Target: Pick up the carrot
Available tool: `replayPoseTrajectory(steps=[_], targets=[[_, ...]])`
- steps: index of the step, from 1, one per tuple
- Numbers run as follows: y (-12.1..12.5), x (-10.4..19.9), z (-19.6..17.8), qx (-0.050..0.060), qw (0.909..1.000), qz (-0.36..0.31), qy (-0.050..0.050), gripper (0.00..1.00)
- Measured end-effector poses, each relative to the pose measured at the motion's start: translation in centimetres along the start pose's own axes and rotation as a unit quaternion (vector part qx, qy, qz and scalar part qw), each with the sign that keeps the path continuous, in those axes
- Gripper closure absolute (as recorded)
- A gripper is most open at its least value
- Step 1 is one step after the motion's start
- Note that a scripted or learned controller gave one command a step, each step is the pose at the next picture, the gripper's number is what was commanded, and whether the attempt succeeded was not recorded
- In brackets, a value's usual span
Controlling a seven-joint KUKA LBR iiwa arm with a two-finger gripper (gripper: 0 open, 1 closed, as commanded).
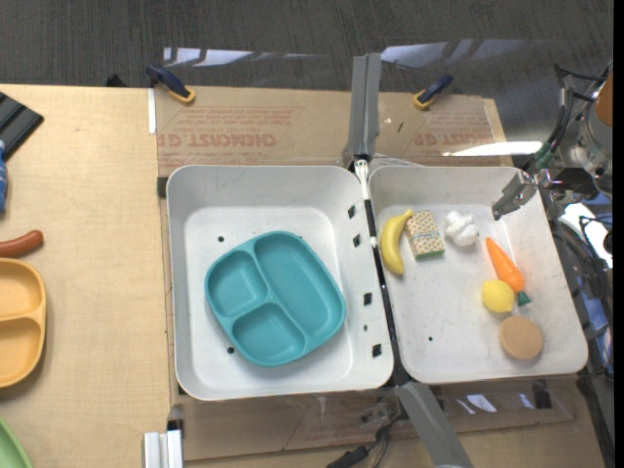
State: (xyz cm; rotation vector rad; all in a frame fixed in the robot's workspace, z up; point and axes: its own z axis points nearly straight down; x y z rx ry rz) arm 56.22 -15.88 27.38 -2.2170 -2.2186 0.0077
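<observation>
The orange carrot with a small green stub lies at a slant in the right bin, close to its right wall. Its lower end touches a yellow lemon. My gripper hangs over the bin's far right corner, above and a little behind the carrot, clear of it. Nothing is seen held in it. The arm's wrist comes in from the right edge, partly cut off.
The right bin also holds a banana, a small yellow box, a white lump and a round tan piece. A teal divided plate lies in the left bin. Bare bin floor lies between the banana and the carrot.
</observation>
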Motion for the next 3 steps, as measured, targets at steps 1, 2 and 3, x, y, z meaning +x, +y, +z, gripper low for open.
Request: replayPoseTrajectory(steps=[1,2,3], targets=[[-3.4,-3.8,18.5,-0.001,1.0000,0.005,0.001,0.00],[-3.4,-3.9,17.9,0.001,1.0000,0.005,0.001,1.00],[-2.5,-2.7,5.2,-0.002,0.9911,-0.133,-0.001,1.00]])
